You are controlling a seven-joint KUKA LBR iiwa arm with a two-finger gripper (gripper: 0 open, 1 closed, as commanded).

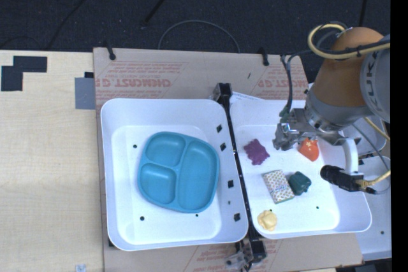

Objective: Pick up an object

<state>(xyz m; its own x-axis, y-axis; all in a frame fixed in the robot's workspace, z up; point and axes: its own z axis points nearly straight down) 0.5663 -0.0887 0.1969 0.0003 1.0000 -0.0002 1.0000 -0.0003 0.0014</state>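
Leftward, a smooth blue three-compartment plate (pixel 178 171) lay mid-left bin (pixel 121 137). Right bin (pixel 331 216): lumpy yellow piece (pixel 268 220) at its near-left corner, crinkled purple lump (pixel 256 151), patterned flat square (pixel 278 186), dark green chunk (pixel 299 183), orange piece (pixel 309 150). Metal gripper (pixel 285 137) near far edge; finger state unreadable.

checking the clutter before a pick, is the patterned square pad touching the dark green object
Touching: in the camera view the patterned square pad and the dark green object meet edge to edge, with no white bin floor showing between them.
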